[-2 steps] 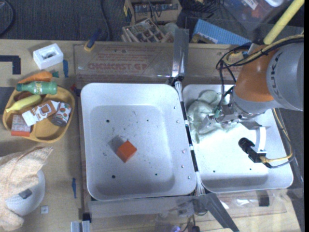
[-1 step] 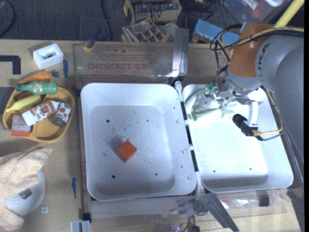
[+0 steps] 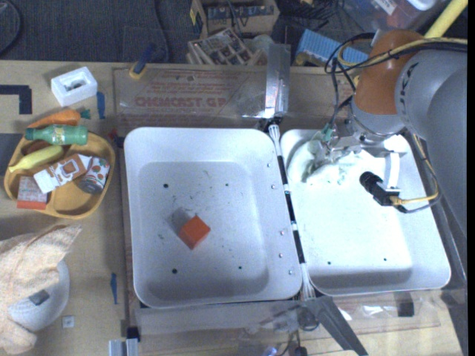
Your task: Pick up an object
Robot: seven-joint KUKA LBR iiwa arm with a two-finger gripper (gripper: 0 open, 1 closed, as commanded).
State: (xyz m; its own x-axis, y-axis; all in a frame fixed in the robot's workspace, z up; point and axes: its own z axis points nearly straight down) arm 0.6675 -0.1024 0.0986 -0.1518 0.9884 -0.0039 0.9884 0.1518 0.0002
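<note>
Orange block (image 3: 195,232) sits alone near the middle of the left bin (image 3: 148,154), slightly toward its front-left, free on all sides so easy to reach. Gripper (image 3: 332,148) is down at the right bin's (image 3: 415,273) back-left corner, well apart from it; can't tell its state, nothing seen held.

Orange block (image 3: 196,232), white bins (image 3: 148,154)

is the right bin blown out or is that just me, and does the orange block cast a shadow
In the camera view, the right bin is washed out to near pure white, hiding detail around the gripper; the left bin is greyer and evenly lit; the orange block casts a small dark shadow on its upper-left side.
</note>
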